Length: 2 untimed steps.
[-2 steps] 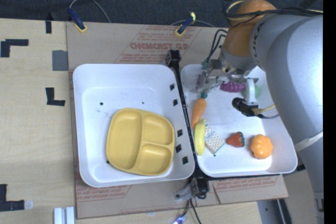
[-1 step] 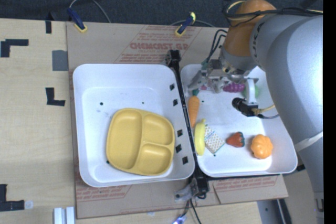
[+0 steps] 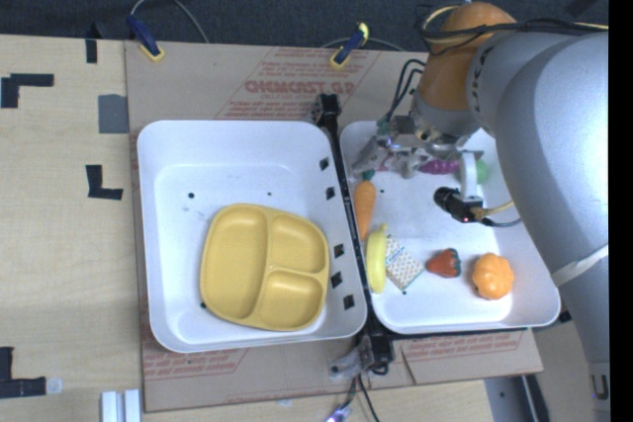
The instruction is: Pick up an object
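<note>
The arm (image 3: 554,143) fills the right side, its grey bulk reaching in over the right bin (image 3: 514,311), with the orange band (image 3: 460,54) near the top. The left bin (image 3: 168,173) holds a yellow tray (image 3: 265,267) with three compartments (it lies tilted toward the bin's near right corner). The gripper (image 3: 396,153) hangs low over the far left part of the right bin, just above the carrot's top end; how wide its fingers stand I cannot tell, since wrist and cables blur together there, and nothing can be seen held between them. In the right bin, the carrot (image 3: 364,208) lies along the left wall, and the banana (image 3: 376,260) lies just below it, also against that wall. A small patterned packet (image 3: 402,265) touches the banana's right side. An orange, pumpkin-like piece (image 3: 493,276) sits near the right wall, and a red pepper (image 3: 444,263) lies just left of it. A purple item (image 3: 435,167) shows under the wrist, partly hidden.
</note>
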{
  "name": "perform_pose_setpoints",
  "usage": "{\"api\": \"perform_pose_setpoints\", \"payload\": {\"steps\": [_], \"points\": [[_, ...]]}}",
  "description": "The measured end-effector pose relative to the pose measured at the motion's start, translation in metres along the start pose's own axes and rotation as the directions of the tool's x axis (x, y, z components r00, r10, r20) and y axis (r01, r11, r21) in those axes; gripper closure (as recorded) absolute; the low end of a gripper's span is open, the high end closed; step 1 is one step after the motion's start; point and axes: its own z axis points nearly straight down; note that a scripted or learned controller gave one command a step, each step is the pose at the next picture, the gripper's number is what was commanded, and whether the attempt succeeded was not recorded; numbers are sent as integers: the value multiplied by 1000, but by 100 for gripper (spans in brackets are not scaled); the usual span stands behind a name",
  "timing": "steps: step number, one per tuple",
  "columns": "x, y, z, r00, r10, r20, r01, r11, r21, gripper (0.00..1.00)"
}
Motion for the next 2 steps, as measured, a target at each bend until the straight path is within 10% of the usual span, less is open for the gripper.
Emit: {"api": "perform_pose_setpoints", "payload": {"steps": [1, 2], "points": [[0, 0, 0, 1000, 0, 0, 0, 1000, 0, 0], [0, 0, -10, 1000, -1, 0, 1, 1000, -1, 100]]}}
